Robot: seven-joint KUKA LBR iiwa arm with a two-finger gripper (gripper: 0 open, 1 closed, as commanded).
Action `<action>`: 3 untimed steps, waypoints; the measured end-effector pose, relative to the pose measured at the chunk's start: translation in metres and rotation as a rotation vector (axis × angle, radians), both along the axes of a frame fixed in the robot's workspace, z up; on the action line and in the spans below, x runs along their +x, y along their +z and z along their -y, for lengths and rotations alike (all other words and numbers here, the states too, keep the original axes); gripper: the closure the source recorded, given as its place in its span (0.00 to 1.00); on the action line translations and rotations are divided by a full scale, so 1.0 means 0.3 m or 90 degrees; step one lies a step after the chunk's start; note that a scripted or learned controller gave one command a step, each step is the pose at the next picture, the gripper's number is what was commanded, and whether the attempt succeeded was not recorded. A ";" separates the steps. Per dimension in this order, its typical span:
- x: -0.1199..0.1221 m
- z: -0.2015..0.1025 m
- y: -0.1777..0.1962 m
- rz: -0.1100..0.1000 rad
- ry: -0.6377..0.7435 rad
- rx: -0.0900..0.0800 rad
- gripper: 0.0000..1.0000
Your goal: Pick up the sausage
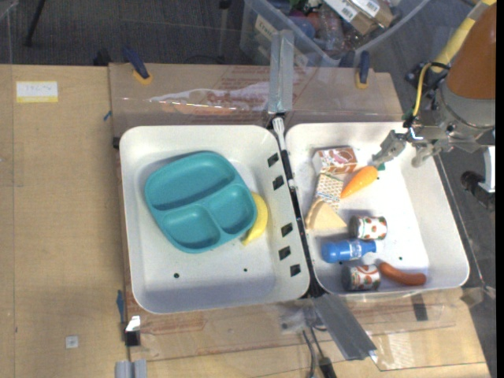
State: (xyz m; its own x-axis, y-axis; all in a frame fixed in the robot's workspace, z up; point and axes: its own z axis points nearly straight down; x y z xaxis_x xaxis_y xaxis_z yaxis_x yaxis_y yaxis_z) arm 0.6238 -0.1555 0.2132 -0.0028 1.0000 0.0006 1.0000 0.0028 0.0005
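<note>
Red sausage [402,275] touching can [363,277], bin's [441,211] front

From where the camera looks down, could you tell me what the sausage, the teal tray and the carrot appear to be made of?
The sausage looks like smooth toy plastic, reddish brown with a slight sheen, though rubber is possible. The teal tray appears to be matte moulded plastic, one even colour with rounded divided compartments. The carrot seems plastic too: uniform bright orange with a green tip; its finish is too small to judge.

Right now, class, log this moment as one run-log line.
arm: over right bin's far right corner | gripper: near carrot | sausage: near front edge of right bin, untouched | status: not picked
</note>
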 end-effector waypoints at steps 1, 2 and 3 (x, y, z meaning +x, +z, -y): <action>-0.166 -0.131 -0.357 -0.001 -0.054 0.000 0.00; -0.407 -0.155 -0.406 0.009 -0.049 0.000 0.00; -0.403 -0.150 -0.370 0.012 -0.051 -0.001 1.00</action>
State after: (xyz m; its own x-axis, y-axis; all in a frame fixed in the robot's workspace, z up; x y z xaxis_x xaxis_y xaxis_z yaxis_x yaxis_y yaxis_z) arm 0.5029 -0.1104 0.1022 0.0778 0.9970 0.0003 0.9968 -0.0778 0.0201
